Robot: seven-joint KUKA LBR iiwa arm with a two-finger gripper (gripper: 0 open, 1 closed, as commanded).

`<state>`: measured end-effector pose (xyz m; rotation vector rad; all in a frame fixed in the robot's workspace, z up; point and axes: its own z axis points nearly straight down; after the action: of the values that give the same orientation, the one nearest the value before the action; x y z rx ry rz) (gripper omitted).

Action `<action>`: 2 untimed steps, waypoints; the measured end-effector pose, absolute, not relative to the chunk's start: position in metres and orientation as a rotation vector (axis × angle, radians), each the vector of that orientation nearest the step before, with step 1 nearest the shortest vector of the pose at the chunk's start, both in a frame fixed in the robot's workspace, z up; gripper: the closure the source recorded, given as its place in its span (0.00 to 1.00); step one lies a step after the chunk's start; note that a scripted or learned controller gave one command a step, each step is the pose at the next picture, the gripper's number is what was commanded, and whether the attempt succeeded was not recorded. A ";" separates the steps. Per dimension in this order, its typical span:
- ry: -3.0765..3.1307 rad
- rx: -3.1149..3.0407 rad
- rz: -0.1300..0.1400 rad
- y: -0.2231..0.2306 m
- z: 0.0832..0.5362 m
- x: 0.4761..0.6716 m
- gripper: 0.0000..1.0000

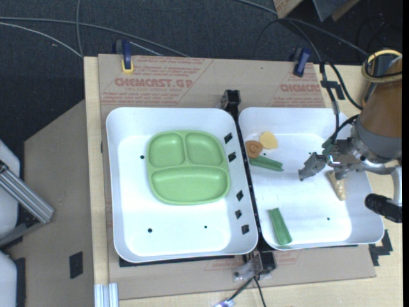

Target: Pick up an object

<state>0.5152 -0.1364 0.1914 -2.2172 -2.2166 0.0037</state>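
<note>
The right bin (307, 238) holds several small items. A yellow piece (269, 140) and a brown round piece (255, 149) lie at its far left. Just below them is a dark green pod (266, 164), and a light green stick (279, 226) lies near the front. A tan piece (337, 185) rests by the right wall. My gripper (323, 167) hangs over the right half of this bin, just above and left of the tan piece. It is open, with nothing between its fingers.
The left bin (128, 229) carries a green divided plate (188, 167). A black divider with clips (239, 171) runs between the bins. The cardboard base (160, 82) lies under both, with blue clamps (127, 51) at its far edge.
</note>
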 end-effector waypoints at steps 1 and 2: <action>-2.217 -2.217 0.004 -0.136 0.149 0.517 0.00; -2.216 -2.217 0.005 -0.138 0.087 0.522 0.00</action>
<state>0.5216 -0.1382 0.0873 -2.2165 -2.2160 0.0047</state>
